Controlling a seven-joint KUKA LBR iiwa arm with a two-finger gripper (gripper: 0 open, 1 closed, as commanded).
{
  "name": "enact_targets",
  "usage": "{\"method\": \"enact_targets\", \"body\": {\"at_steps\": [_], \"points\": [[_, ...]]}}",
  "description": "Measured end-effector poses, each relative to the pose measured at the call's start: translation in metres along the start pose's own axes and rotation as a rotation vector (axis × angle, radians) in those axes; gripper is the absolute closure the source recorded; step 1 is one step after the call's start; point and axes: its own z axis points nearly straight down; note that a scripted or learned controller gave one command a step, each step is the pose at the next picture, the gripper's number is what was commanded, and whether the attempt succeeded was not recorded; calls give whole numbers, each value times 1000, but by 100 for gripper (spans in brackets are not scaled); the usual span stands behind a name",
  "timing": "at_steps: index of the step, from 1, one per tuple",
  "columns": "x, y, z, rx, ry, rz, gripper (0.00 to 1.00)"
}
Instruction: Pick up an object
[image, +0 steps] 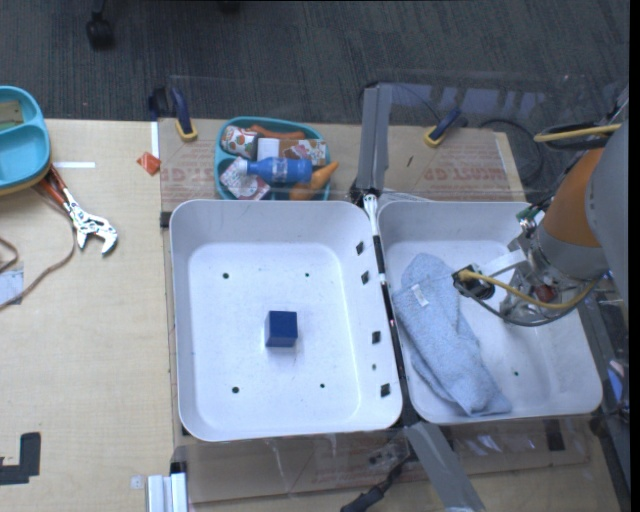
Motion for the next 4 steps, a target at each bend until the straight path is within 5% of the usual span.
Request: {"method": "enact_targets", "body": {"at_steps": [1, 2, 3, 4], "points": [[2, -3, 3, 0, 1, 17, 100], [-25, 49, -134, -2, 0, -87, 100], [22, -4, -163, -1, 0, -40, 100], [34, 0, -137, -1, -2, 12, 100]]}}
